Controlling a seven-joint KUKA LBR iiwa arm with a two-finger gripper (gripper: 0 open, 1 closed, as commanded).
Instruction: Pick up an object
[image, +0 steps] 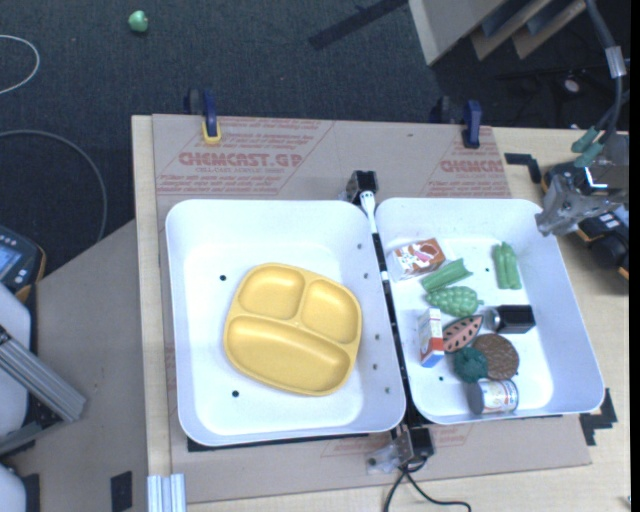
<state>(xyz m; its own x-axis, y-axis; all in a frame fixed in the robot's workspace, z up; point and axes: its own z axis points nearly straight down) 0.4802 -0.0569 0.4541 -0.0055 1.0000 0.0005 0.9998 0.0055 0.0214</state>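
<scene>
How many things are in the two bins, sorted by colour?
Yellow: 1, the tray
Green: 4
Red and white: 2
Black: 1
Brown: 1
Silver: 1, the can
Striped red: 1
Total: 11

The bench held 2 white bins, the left bin (190, 300) and the right bin (560, 300), side by side. In the left bin lay 1 yellow divided tray (292, 328) with 3 compartments. Right of that tray, the right bin held 9 small things: 1 red-and-white packet (416, 256), 1 green pod (446, 274), 1 green bumpy piece (453, 298), 1 green stick (505, 266), 1 black block (514, 319), 1 small carton (432, 337), 1 red-and-dark slice (462, 332), 1 brown round cookie (496, 356) and 1 can (494, 395). Behind the tray, 2 blue clamps (209, 112) (471, 121) gripped the board's far edge.
</scene>
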